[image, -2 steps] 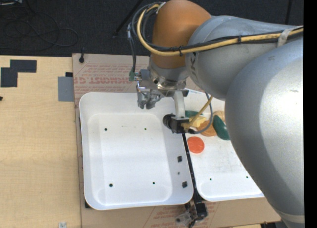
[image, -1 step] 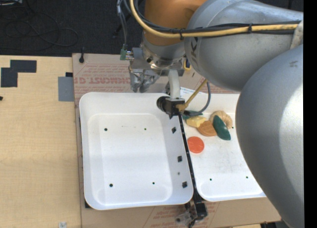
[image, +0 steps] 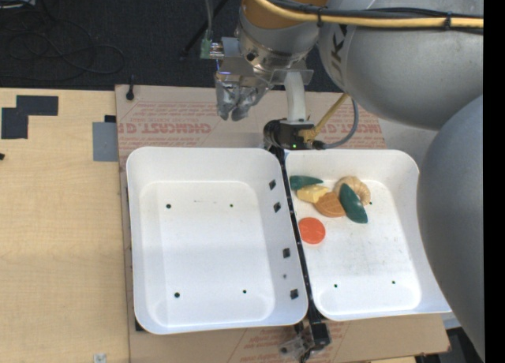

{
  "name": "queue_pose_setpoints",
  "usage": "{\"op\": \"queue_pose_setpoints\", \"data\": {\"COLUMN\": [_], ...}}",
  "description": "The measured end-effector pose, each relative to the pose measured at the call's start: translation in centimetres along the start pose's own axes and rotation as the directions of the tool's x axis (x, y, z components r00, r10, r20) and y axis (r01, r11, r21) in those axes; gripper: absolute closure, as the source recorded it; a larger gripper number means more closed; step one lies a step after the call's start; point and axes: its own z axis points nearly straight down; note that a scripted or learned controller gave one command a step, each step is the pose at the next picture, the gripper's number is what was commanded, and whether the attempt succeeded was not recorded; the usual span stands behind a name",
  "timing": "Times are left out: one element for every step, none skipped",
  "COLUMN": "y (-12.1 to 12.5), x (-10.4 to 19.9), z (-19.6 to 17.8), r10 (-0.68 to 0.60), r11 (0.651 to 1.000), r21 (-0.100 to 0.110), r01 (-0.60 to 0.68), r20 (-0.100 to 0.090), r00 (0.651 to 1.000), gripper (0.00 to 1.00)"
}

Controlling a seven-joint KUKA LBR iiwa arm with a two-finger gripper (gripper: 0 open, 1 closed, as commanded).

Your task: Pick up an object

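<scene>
My gripper (image: pixel 237 105) hangs high over the cardboard behind the left bin's far edge. Its grey fingers look shut, with nothing between them. All the objects lie in the right bin (image: pixel 371 271), in its far left part. An orange disc (image: pixel 312 231) lies alone near the divider. Behind it is a cluster: a dark green piece (image: pixel 305 182), a yellow piece (image: pixel 311 194), an orange-brown piece (image: pixel 330 207), a tan piece (image: pixel 353 188) and a teal oval (image: pixel 356 210) leaning on it.
The left bin (image: pixel 138 235) stands beside the right one, their rims meeting at a ridge with black clips (image: pixel 285 227). Brown cardboard (image: pixel 170 121) lies under both bins. The big grey arm (image: pixel 410 38) fills the upper right.
</scene>
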Motion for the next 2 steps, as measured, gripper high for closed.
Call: {"op": "queue_pose_setpoints", "data": {"y": [-1.7, 0.1], "x": [1.5, 5.8], "z": [11.8, -0.4], "r10": [-0.002, -0.003], "r11": [1.000, 1.000], "r21": [0.020, -0.005], "r01": [0.002, 0.003], "r20": [0.005, -0.003], "r00": [1.000, 1.000], "gripper": [1.00, 1.00]}}
